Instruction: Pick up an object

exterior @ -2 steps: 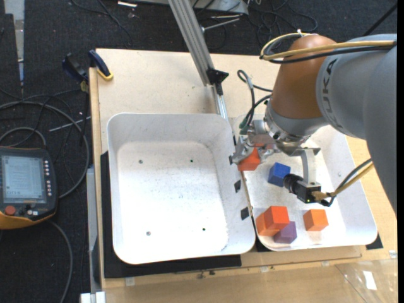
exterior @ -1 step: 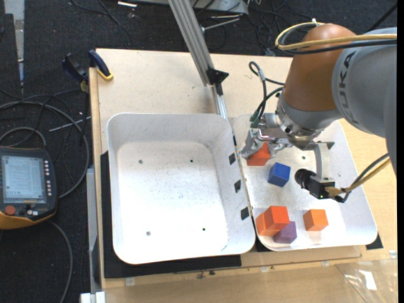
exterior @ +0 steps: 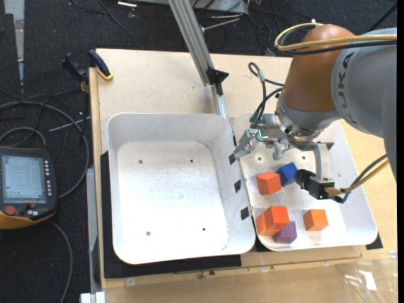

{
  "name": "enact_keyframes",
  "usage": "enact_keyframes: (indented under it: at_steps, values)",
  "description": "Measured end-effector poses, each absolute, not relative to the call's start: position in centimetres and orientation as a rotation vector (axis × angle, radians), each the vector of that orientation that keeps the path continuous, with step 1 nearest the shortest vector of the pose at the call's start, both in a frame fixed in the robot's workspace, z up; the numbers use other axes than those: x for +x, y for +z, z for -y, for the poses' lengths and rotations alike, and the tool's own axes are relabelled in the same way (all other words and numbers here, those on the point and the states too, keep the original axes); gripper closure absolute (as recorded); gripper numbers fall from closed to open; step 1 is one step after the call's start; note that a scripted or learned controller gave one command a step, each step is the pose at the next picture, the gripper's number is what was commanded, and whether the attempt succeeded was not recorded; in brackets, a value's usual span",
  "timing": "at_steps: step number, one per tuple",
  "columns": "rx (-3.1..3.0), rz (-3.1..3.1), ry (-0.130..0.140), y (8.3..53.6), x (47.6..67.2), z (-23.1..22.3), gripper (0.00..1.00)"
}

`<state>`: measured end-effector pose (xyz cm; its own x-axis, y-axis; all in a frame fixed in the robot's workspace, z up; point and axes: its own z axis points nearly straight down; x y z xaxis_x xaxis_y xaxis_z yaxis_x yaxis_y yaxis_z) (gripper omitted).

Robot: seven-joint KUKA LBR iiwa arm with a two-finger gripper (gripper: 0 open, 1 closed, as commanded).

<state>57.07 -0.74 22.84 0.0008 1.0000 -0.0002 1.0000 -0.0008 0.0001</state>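
1. Camera view looks down on two white bins; I take the right bin [exterior: 353, 229] as the landmark, and the arm [exterior: 334, 74] reaches over its far part
2. The pincer [exterior: 278, 145] hangs above the far left area of the right bin, under the orange band [exterior: 319, 55] of the wrist
3. Whether the pincer is apart or together I cannot tell, because the metal parts there are mixed with cables; no object is seen between them
4. An orange cube [exterior: 269, 183] lies inside the right bin, just below the pincer in the picture, near the bin's left wall
5. A blue block [exterior: 287, 173] lies just beside this orange cube, on its right, also close under the pincer
6. Nearer to the front rim of the right bin there is a bigger orange block [exterior: 273, 219], and a purple block [exterior: 286, 233] touches it
7. One more small orange cube [exterior: 315, 219] lies to the right of these two, apart from them
8. The left bin [exterior: 126, 128] stands just beside the right bin, their walls meeting
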Motion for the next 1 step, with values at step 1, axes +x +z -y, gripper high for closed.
enact_keyframes:
  at_steps: [1]
  values:
    - [2.231, -2.215, -0.009, 19.32, 53.31, 6.52, 0.0]
